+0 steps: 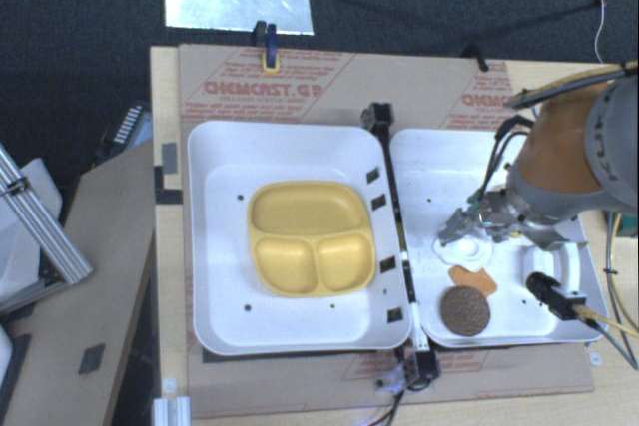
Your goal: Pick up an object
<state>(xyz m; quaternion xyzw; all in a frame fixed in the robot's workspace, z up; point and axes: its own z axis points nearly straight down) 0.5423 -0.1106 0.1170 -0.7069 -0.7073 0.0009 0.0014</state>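
Right bin [419, 165]: gripper [465, 232] low over a white object [461, 251]; jaw state cannot be told. Orange piece [471, 278] and brown disc [465, 310] lie just below it. Nothing visibly lifted; pickup judged pending.

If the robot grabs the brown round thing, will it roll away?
Probably not: the brown disc looks flat and lies on its face in the right bin. Being low, it may be hard to pinch and might slide instead.

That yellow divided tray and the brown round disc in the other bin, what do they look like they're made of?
The yellow tray looks like moulded plastic: smooth, even colour, soft sheen, rounded compartment walls. The brown disc looks matte and speckled, perhaps a toy cookie of foam or rubber; the view is too coarse to tell.
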